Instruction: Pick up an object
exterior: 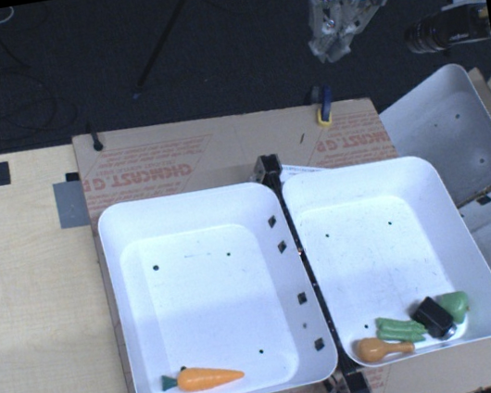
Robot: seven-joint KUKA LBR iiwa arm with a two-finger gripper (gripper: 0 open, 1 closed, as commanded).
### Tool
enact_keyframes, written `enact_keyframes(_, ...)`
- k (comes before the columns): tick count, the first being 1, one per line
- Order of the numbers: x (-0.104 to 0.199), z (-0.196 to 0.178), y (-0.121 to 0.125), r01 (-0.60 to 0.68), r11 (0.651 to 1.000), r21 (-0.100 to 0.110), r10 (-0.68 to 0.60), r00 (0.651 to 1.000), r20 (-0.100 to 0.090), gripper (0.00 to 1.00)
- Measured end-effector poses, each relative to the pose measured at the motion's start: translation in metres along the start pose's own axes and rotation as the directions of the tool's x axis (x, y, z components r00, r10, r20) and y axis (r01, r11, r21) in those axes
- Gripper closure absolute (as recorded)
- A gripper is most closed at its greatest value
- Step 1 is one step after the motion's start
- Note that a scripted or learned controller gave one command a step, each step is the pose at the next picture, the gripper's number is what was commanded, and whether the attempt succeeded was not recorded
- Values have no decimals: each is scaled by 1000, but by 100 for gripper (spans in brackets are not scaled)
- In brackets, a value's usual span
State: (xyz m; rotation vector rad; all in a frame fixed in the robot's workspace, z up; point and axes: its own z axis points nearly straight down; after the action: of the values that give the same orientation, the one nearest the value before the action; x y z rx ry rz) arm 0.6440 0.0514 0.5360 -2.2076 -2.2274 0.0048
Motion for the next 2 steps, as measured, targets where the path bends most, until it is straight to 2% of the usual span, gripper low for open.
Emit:
enact_keyframes(1,86,0,0,0,1000,-2,0,1000,0,100)
enact_keyframes(2,142,-1,1,-5,1000,-3,5,1000,2,100)
